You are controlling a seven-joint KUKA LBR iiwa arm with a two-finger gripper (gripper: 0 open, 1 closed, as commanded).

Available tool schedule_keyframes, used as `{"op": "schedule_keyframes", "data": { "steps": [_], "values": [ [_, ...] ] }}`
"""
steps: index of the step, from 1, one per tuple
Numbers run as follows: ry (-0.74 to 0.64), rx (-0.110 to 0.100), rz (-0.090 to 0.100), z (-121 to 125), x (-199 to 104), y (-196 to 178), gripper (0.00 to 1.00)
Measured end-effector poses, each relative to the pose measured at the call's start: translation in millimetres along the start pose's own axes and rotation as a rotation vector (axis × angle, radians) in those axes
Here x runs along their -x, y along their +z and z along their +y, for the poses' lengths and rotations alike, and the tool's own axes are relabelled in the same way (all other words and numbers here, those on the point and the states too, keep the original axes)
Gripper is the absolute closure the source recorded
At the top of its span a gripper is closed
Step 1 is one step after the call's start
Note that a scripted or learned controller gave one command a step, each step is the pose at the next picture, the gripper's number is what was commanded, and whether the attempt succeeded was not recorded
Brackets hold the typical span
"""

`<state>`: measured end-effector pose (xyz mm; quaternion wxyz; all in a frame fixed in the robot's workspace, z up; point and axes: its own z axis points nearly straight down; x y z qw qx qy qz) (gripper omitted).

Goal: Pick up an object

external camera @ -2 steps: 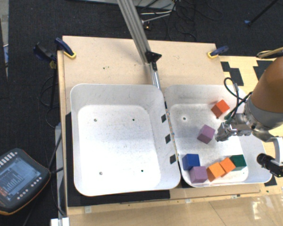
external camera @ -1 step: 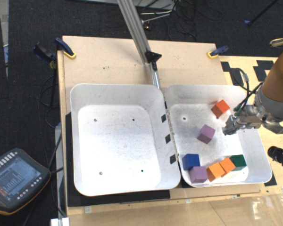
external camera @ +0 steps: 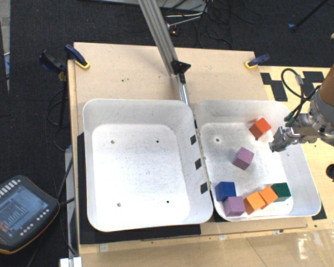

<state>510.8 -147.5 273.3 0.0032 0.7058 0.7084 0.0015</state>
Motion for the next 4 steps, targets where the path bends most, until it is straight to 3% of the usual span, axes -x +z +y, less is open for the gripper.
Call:
{"op": "schedule_keyframes", "data": {
  "steps": [2,3,4],
  "values": [
    [-0.005,-0.008,0.004,29.5,-110.0,28.8,1.00],
    [-0.005,-0.004,0.004,54.9,-163.1,23.0,1.00],
    [-0.003,-0.005,0.003,72.6,-202.4,33.1,1.00]
  ]
}}
